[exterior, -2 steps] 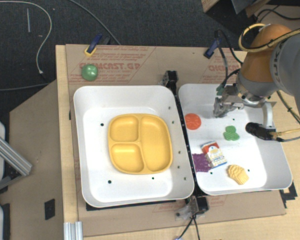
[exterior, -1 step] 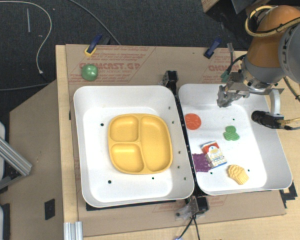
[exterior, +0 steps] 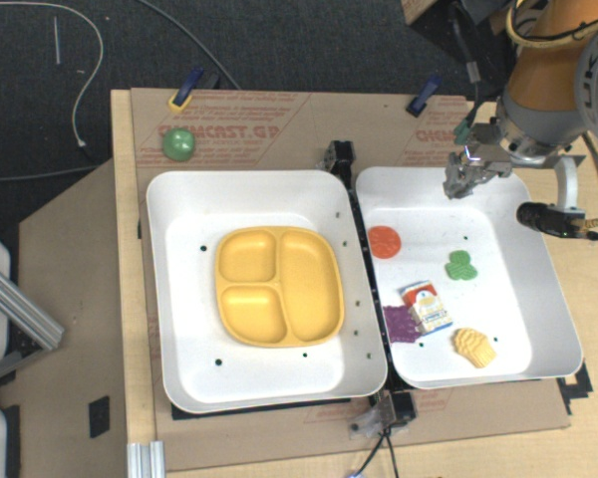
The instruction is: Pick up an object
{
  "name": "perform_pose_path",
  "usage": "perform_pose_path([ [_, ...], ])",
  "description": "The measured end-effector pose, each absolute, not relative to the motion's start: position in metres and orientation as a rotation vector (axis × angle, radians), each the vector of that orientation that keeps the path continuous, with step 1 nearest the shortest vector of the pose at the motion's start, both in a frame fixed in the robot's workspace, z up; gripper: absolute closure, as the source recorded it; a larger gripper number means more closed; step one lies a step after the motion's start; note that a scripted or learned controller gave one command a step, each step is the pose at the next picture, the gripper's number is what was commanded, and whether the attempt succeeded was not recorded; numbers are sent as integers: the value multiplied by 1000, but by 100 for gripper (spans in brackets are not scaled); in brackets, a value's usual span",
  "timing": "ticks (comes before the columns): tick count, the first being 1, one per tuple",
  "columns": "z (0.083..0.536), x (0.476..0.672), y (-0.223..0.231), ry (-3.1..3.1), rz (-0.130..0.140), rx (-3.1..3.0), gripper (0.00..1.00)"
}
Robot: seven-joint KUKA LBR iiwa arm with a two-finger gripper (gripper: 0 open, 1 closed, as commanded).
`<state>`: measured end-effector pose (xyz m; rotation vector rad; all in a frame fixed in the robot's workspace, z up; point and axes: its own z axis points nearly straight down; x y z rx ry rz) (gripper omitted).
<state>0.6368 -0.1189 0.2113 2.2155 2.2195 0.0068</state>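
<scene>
The metal two-finger hand [exterior: 465, 181], grip state unclear, hangs over the right white plastic bin's [exterior: 538, 267] far edge, seemingly poised to descend toward its small toys.

A KUKA iiwa arm [exterior: 553, 78] shows a rounded orange band above a grey wrist section with a smooth, glossy casing. A thin yellowish cable loops over the top of the orange shell, and darker cabling runs alongside the upper housing. Below the wrist sits a silver-grey metal mounting block carrying the two-finger gripper [exterior: 462, 185], a compact assembly of dull metal parts. A black cylindrical piece with a pale bracket juts from the wrist's side.
</scene>
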Motion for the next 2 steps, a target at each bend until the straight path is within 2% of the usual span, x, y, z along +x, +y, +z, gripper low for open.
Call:
perform_pose_path([
  [2, 226, 648, 4, 2229, 7, 2214, 100],
])
